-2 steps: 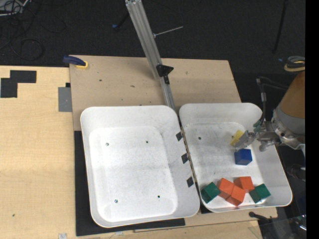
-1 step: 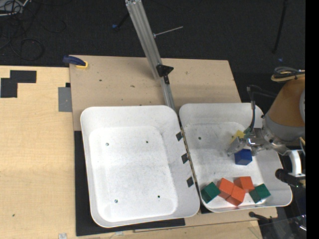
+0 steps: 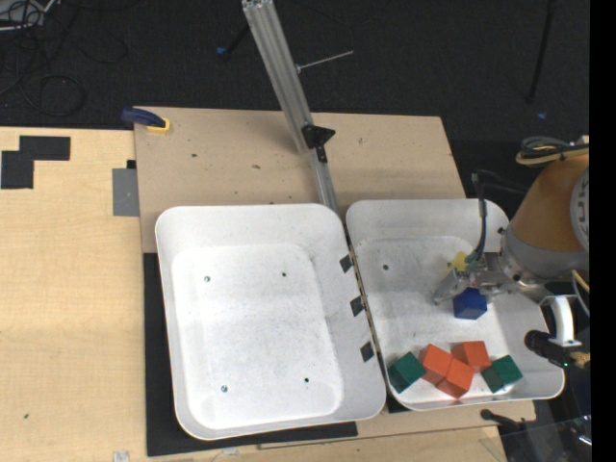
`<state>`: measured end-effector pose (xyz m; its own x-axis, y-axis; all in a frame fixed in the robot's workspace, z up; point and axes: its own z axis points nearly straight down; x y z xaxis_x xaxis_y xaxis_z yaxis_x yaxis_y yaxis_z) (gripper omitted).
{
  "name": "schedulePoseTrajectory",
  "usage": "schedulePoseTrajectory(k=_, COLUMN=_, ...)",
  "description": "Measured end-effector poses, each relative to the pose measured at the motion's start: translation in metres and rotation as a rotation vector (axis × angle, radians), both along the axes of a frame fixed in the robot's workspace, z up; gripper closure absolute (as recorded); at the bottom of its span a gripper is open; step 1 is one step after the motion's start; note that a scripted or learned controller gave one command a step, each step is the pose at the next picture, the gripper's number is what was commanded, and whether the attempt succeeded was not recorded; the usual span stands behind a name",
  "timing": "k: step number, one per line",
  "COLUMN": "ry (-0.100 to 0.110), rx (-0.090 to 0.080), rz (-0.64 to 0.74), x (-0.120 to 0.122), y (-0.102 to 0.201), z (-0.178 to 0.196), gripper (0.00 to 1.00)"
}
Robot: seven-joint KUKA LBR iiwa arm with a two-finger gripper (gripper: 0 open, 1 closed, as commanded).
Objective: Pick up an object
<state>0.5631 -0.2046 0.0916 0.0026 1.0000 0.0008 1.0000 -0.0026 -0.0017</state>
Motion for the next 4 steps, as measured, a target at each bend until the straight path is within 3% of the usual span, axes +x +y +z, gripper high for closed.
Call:
schedulePoseTrajectory(k=1, ry=0.001, rx=0.001, rz=-0.004, x=0.000, y=-0.001, z=0.010, gripper=1.00)
schedulePoseTrajectory(k=3, ry=-0.005, rx=-0.002, rz=0.004, x=0.003, y=0.002, z=0.118, gripper=1.00)
schedulePoseTrajectory(k=4, ry=0.000, rx=0.000, rz=0.006, x=0.003, y=0.002, z=0.130, gripper=1.00)
